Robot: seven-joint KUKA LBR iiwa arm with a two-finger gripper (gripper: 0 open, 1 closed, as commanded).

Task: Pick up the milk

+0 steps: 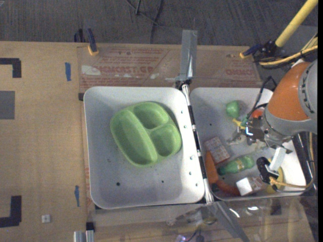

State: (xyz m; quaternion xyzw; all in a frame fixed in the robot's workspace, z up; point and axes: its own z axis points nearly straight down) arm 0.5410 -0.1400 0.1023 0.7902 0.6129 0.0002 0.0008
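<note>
In the right bin (pixel 202 110), the gripper (pixel 246 131) sits low over the middle of the clutter, the arm (pixel 290 102) reaching in from the right with its orange band above the wrist. Whether the gripper is apart or together: cannot tell, since the wrist and cabling cover most of it. Nothing is visibly held.

Contents of right bin, as seen:
- 1 small white carton-like block (pixel 244 186) near the front wall, taken to be the milk. It lies on the bin floor, just beside a red-orange item (pixel 226 187), well apart from the gripper.
- 1 green bottle (pixel 236 165) lying on its side, between gripper and milk.
- 1 checked flat packet (pixel 216 148) toward the divider.
- 1 orange carrot-like piece (pixel 210 166) along the divider side.
- 1 green round item (pixel 232 108) near the back.

Left bin (pixel 96 150): 1 green 3-compartment plate (pixel 146 132), nothing on it.

Progress, judged: pick not yet made. Milk rests in the bin, untouched. Gripper is placed nearer the back and middle than the milk, so an approach toward the front wall, a descent, a close and a lift all remain. Crowding by the bottle and the red-orange item may hamper the grasp.
</note>
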